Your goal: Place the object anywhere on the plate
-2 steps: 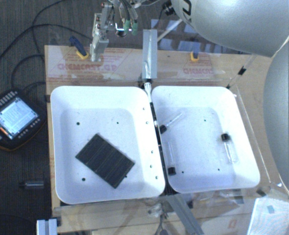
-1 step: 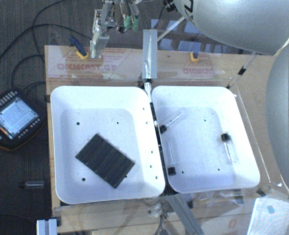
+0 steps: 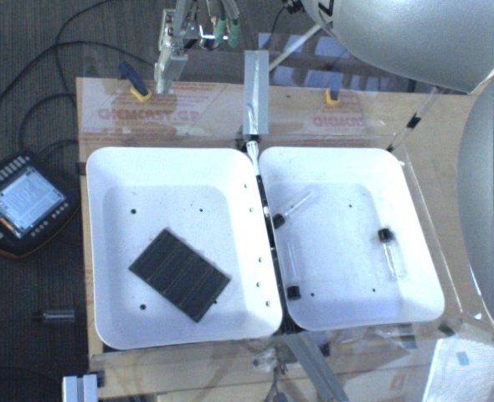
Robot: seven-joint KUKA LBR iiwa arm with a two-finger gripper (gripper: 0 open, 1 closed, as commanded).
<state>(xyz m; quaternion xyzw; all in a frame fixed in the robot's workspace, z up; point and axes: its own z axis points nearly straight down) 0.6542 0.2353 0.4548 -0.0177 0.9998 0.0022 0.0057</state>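
Looming closest to us, the grey arm [image 3: 398, 15] filled the upper right. Next we saw the left bin [image 3: 113, 182] holding a dark, ribbed rectangular plate [image 3: 180, 275], lying flat and turned diagonally. We found three clear tubes with black caps in the right bin [image 3: 398, 174]; one such tube [image 3: 390, 251] lay near its right wall. We could not tell how the fingers [image 3: 170, 61] stood.

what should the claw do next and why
Probably swing toward the right bin and come down over one of the clear tubes with black caps, say the one near its right wall. The claw hangs up beyond the far edge of the bins, above the board, with nothing seen between its fingers, while the dark ridged plate lies in the left bin.
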